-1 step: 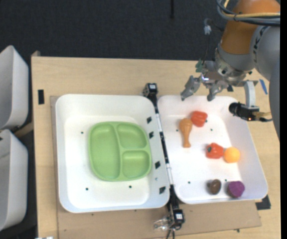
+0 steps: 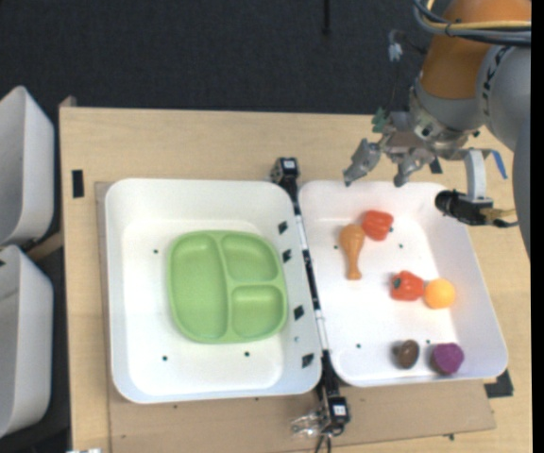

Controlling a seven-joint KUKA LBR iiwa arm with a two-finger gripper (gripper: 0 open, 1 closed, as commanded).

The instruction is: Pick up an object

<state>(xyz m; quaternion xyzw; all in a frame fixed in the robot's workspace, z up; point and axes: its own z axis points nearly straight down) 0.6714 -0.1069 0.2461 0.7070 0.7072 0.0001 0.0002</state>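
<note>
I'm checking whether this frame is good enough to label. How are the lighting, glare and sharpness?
Camera view: lighting is even, with soft shadows; the white right bin looks bright but not blown out; the green plate and the small foods read clearly; the gripper is slightly soft.

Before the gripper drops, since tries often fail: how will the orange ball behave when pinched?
The orange ball looks round and smooth, so it may roll or squirt free. It touches the red pepper, which could get nudged. Probably light, like toy food.
</note>
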